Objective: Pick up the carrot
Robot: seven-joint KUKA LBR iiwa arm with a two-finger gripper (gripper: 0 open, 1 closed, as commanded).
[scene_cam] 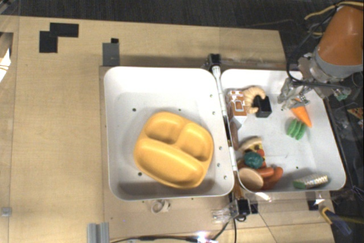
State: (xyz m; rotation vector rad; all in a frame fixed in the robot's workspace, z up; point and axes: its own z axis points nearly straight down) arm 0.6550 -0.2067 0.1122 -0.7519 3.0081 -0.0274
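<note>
The carrot (302, 115) lies in the right bin, near its far right side, orange with a green leafy end (296, 130) pointing toward the front. My gripper (294, 95) hangs just behind and above the carrot's orange tip. It is open, its fingers spread to either side, with nothing between them. The orange band of the arm (343, 37) rises behind it at the right edge.
The right bin (330, 148) also holds a brown and white toy with a black piece (250, 102), a cluster of toy foods (257, 165) at the front left, and a silvery item (311, 181) at the front right. A big yellow bread-shaped object (173, 148) lies in the left bin (122, 122).
</note>
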